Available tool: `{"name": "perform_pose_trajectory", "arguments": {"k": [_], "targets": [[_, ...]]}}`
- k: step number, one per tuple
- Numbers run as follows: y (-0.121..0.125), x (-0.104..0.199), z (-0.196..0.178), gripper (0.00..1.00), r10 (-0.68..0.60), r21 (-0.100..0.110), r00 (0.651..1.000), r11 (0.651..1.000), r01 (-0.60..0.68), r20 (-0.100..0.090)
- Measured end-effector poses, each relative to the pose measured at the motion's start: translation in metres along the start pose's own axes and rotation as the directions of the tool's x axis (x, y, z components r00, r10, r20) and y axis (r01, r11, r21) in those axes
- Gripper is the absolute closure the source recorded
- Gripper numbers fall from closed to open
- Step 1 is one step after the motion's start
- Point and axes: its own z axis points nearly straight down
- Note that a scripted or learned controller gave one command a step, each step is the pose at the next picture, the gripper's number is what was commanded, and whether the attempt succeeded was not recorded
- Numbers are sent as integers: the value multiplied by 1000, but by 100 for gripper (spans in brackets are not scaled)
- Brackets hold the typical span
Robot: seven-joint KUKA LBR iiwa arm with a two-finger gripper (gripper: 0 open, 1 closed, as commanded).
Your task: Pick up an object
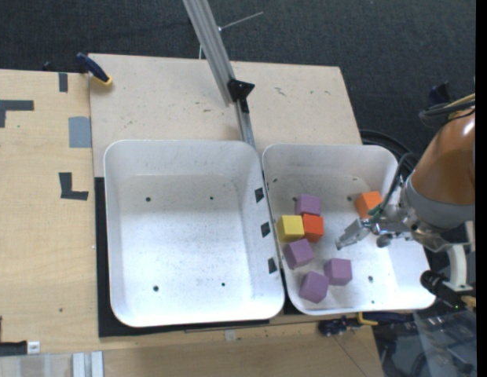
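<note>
Right bin (385, 159), white, shallow: holds all the loose blocks. Jaws (352, 236) of the grey arm reach in from the right, over the bin's middle right; whether they stand wide or narrow cannot be told, and no block shows between them.

Nearest item: orange block (367, 203), just to the far right of the jaws, partly covered by the wrist hardware, close to the bin's right wall.

Left of the jaws, a tight cluster: red-orange cube (313, 227) with a yellow cube (291, 227) touching its left side; a purple cube (309, 205) just beyond them on the far side; another purple cube (298, 252) just on the near side.

Near side of the jaws: two more purple cubes, one (338, 271) below the jaws, one (313, 287) to its near left, close to the bin's near wall.

All blocks small, matt, plain-coloured, roughly cubic.

Left bin (118, 210), white, speckled with dark marks, sits beside the right bin on the worktop (149, 93).
</note>
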Motion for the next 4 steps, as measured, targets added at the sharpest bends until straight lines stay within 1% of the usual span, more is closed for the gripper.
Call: {"name": "perform_pose_trajectory", "arguments": {"k": [1, 2, 3, 4], "targets": [[1, 0, 44, 0, -1, 0, 1000, 1000, 1, -1], [2, 0, 32, 100, -2, -3, 1000, 1000, 2, 0], [5, -8, -27, 100, -1, -12, 1000, 1000, 1, 3], [6, -8, -36, 100, -1, -7, 1000, 1000, 1, 1]]}}
